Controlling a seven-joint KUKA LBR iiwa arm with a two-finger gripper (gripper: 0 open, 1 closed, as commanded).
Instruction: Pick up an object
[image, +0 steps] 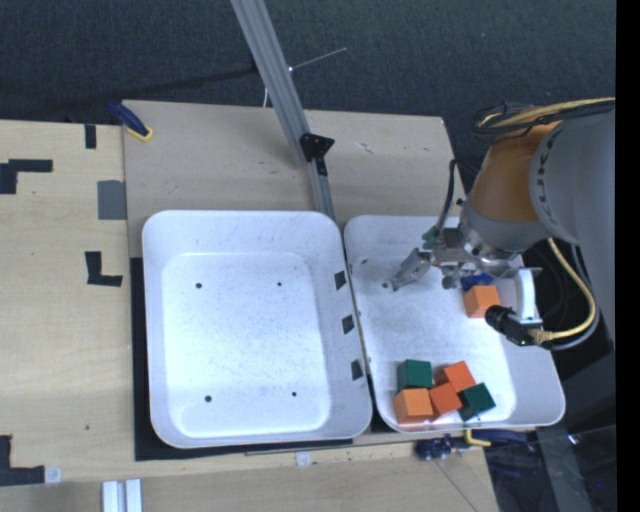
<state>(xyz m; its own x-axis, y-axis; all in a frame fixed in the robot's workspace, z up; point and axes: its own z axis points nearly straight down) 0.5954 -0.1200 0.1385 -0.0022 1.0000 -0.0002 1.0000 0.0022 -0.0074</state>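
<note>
My gripper (404, 272) hangs over the upper middle of the right bin (372, 250), above bare bin floor. An orange block (481, 300) sits just right of the gripper, below the wrist, and a small blue piece (478, 283) peeks out above it. I cannot tell whether that block touches the gripper. At the bin's near end lies a cluster: a green block (414, 374), an orange block (458, 376), two more orange blocks (412, 404) (444, 400) and a dark green block (477, 399). Nothing shows between the gripper's tips.
The left bin (160, 300) stands beside the right one, their rims touching. A slanted metal pole (285, 85) runs down to the bins' far edge. The wooden bench (60, 330) extends to the left.
</note>
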